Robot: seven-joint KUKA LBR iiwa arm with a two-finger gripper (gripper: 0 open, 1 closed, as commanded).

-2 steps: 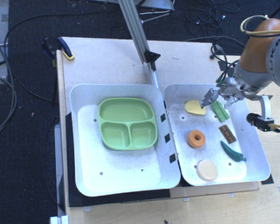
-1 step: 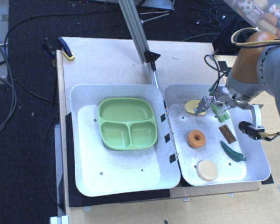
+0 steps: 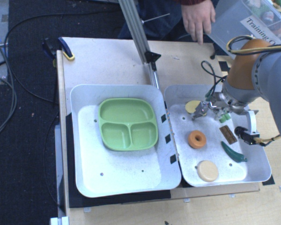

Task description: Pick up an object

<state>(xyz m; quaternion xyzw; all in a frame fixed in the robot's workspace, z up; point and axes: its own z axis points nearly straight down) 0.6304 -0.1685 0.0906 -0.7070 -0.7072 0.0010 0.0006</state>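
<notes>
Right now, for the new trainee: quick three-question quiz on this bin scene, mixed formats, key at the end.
1. True or false: the green divided plate lies in the same bin as the orange ring.
2. Which lies nearest the camera-side rim of the right bin? A) brown bar B) beige disc C) yellow piece
3. Fill in: the gripper hovers over the ___ bin.

Key: 1 false; 2 B; 3 right.

Grey arm (image 3: 267,74) reaches in from the right edge, orange band showing at upper right, wrist bent down, end effector (image 3: 203,110) pointing left at centre-right.
</notes>
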